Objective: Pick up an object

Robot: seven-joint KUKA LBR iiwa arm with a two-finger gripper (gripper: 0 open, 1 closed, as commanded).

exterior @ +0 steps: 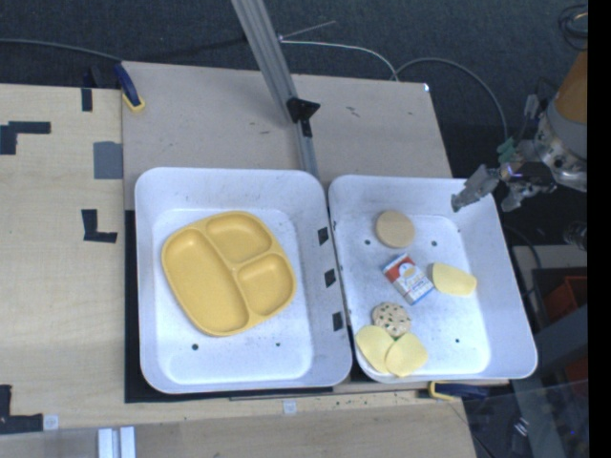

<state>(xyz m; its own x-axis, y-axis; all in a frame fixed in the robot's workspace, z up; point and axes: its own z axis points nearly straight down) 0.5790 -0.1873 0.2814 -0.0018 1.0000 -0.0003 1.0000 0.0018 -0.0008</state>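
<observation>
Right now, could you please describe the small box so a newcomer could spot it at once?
Look in the right bin, near its middle. The box lies between the tan disc and the speckled cookie; it alone is boxy, white with red and orange print.

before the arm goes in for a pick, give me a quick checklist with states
1. Pincer free of load: ok, nothing seen between its tips.
2. Pincer over right bin: not ok, it sits at the upper right rim.
3. Targets in reach: ok, disc, box, cookie lie in that bin.
4. Box clear of neighbours: ok.
5. Tray out of the way: ok, left bin.
6. Finger opening: cannot tell.
</observation>
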